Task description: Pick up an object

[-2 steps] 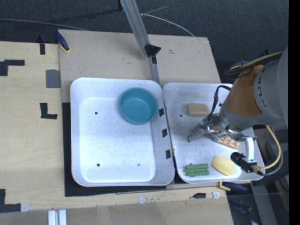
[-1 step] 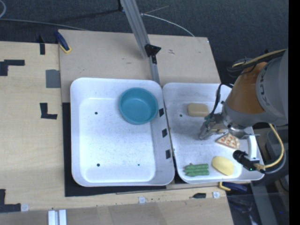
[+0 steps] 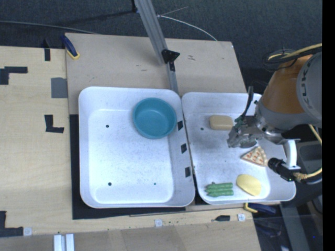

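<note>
The surface [image 3: 115, 56] carried two shallow white bins side by side, the left bin [image 3: 99, 156] in the middle of the frame and the right bin [image 3: 209, 161] just right of centre, their inner rims touching or nearly so. A blue bowl [image 3: 154, 117] sat upright in the upper right part of the left bin, close to the shared rim. The right bin held four small things: a tan, bread-like block [image 3: 220, 122] toward its upper middle, a pizza-slice-shaped piece [image 3: 255, 156] at its right side, a yellow rounded piece [image 3: 248, 184] in its lower right corner, and a green bean-like bundle [image 3: 219, 189] along its lower edge, just left of the yellow piece. The arm [image 3: 293, 95] reached in from the right edge of the frame, its orange band above the wrist, and the gripper [image 3: 239, 138] hung over the right bin, just below and right of the tan block and just up and left of the pizza-slice piece. Whether it touched the bin floor could not be told, nor could the view settle whether it was apart or together; nothing was visibly held in it. A slim grey pole [image 3: 152, 25] ran slantwise from the top of the frame down to the gap between the bins.
</note>
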Tool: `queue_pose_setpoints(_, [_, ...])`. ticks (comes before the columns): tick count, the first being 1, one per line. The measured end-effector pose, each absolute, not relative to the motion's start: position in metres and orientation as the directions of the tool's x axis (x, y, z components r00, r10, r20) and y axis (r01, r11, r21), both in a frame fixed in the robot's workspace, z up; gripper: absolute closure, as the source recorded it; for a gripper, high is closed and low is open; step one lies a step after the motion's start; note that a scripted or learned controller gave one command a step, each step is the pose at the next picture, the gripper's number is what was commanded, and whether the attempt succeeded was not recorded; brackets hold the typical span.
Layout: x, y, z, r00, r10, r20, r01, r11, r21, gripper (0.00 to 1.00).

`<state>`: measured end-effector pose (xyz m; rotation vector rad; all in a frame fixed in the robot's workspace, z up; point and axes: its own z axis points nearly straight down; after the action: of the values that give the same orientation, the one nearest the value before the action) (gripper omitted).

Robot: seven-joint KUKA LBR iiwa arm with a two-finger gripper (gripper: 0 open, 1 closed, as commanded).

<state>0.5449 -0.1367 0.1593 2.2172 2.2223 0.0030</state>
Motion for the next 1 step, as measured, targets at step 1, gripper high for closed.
queue_pose_setpoints(1, [0.5407, -0.1281, 0.2157, -0.002, 1.0, -0.001, 1.0, 0.002, 0.004, 1.0])
